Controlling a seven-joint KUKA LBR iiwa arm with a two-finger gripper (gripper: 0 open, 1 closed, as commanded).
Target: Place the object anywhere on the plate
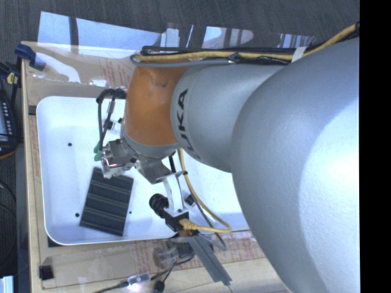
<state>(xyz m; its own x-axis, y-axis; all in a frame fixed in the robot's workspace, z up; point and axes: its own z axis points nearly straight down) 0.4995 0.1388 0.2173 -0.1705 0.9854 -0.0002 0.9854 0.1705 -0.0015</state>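
While the arm (256, 115) looms over the left bin (55, 139), the claw (113, 160) hangs at the far end of the dark ribbed slab (108, 201). Can't tell the claw's state. Looks like the pickup step; next comes a secure grasp.

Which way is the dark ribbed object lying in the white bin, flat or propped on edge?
Flat. The dark ribbed object shows its whole grooved top face on the white bin floor.

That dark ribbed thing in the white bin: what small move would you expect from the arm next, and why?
Probably a short drop straight down. The arm's wrist hangs right at the upper end of the ribbed slab, which lies flat on the bin floor, seemingly not yet lifted. That is only a guess.
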